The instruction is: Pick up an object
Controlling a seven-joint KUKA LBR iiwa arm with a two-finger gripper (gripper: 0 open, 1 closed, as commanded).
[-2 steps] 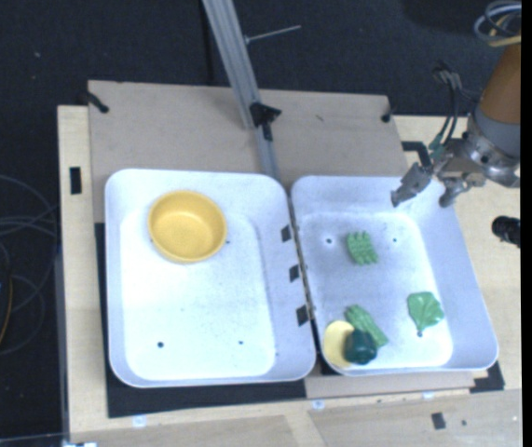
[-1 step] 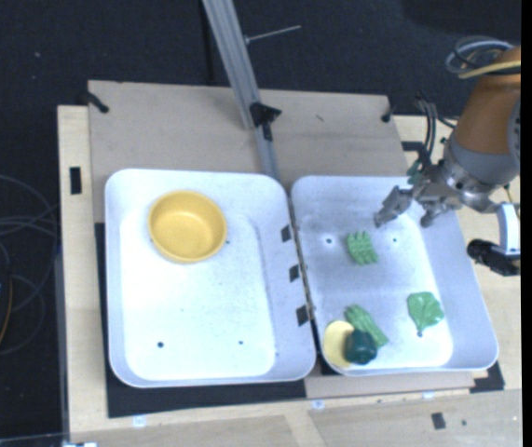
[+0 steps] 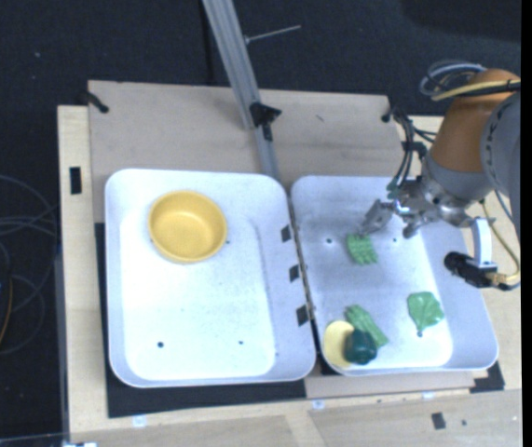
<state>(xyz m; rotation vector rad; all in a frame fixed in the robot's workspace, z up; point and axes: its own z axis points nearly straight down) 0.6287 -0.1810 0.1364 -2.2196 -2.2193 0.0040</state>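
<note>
The right bin holds several small objects. A green ridged block lies near its middle. A flat green piece rests toward the front right. At the front left, a long green piece lies over a dark teal ball and a yellow item. My gripper hovers at the back of the right bin, just up and right of the ridged block. It stands open, with nothing between its fingers.
A yellow bowl sits at the back left of the left bin. A grey metal post slants up from the bench between the bins. A black cable fitting hangs off the wrist over the right bin's right edge.
</note>
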